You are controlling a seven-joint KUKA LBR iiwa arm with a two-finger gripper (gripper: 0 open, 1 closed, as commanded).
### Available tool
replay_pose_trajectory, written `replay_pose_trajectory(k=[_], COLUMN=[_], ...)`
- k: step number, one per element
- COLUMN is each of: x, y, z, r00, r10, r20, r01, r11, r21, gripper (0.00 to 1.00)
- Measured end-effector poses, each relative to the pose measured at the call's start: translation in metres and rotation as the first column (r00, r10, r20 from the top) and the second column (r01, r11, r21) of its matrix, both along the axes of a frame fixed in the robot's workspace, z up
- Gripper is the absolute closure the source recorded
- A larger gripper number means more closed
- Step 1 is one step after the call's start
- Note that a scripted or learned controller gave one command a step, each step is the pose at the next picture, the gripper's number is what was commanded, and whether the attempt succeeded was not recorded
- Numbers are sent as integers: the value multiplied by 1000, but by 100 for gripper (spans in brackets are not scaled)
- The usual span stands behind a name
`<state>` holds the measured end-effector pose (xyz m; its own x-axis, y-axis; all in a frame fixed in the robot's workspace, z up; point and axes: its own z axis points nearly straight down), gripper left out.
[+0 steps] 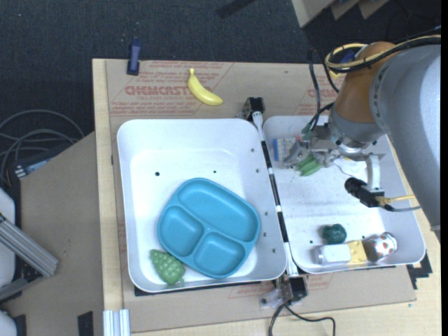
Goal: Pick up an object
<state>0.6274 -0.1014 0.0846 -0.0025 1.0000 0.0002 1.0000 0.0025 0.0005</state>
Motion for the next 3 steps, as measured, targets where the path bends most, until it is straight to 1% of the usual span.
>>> replay_pose_trajectory(k=[1,2,3], x=[0,-1,-45], y=[0,-1,2], z=[10,9,-1], r00=[1000,1000,1000], r10=[0,0,-2], r20=[1,-3,-3], r01=[0,0,2], r11=[1000,1000,1000], r21=[-2,-2,0], gripper=[100,0,0])
